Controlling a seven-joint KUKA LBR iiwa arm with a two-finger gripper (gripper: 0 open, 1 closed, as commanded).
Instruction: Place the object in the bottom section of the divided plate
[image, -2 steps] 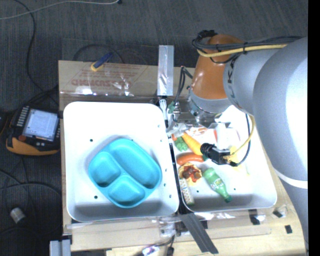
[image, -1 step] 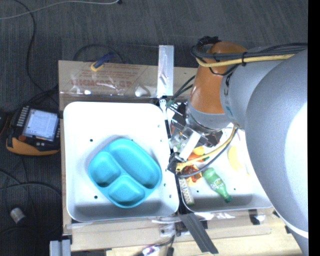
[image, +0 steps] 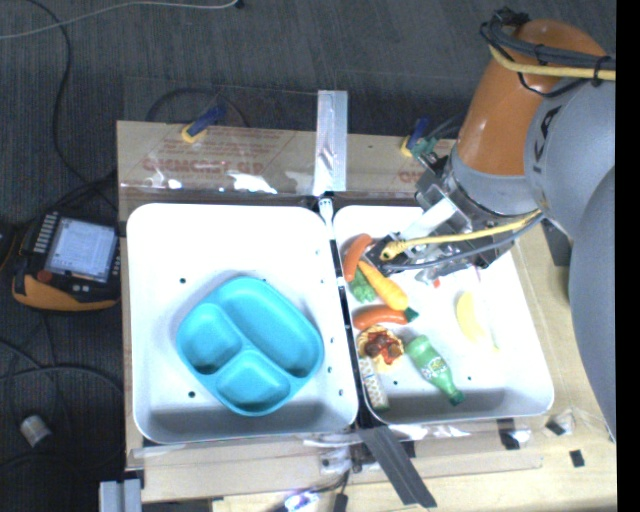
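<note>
Task looked barely started. The blue divided plate (image: 250, 342) sat in the left bin (image: 160, 240), all three sections bare, including the bottom one nearest the front edge. Nothing had been carried over.

The gripper (image: 385, 250) was low over the right bin (image: 520, 340), at its back-left corner, right above the pile of toy food along the divider wall. Its tip was near an orange piece (image: 354, 252) and a carrot (image: 387, 288). Couldn't tell from where I stood how the jaws were set, or whether anything was between them; dark hardware and a yellow cable (image: 470, 234) cluttered that spot. So no pick I could confirm.

Which item was "the object" wasn't clear. Candidates were all in the right bin: the orange piece, the carrot with a green bit (image: 361, 290) beside it, a sausage (image: 380, 316), a red-brown lump (image: 383, 346), a green bottle (image: 433, 368), and a pale yellow piece (image: 469, 316) lying apart toward the middle.

Still left, by my read: grasp, lift, cross the wall between bins, drop in the bottom section.

In the way: the items on the left side were packed touching each other and tight to the wall, so a clean single grab looked awkward. The plate also sat angled in its bin.
</note>
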